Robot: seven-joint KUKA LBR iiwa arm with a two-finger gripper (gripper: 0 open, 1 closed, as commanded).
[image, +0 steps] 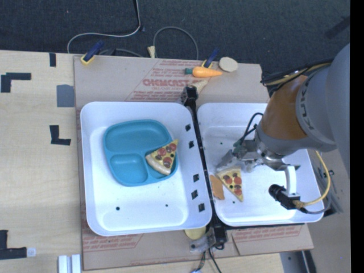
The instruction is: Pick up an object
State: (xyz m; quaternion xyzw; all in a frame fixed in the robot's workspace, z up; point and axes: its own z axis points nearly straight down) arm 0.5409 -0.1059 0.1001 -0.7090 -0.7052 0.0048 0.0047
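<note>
A toy pizza slice [232,183] lies in the right bin [224,114], near its front left part, with an orange crust piece [216,187] beside it. My gripper [234,160] hangs just above and behind that slice, low in the bin. A second pizza slice [163,156] rests on the right edge of the blue divided plate [131,149] in the left bin [96,209]. Nothing is visibly held.
A black divider clip strip [196,152] runs between the bins. Behind them, on the cardboard, lie a toy carrot [206,71] and a pale round piece [228,64]. A blue clamp [91,53] and cables sit at the back left.
</note>
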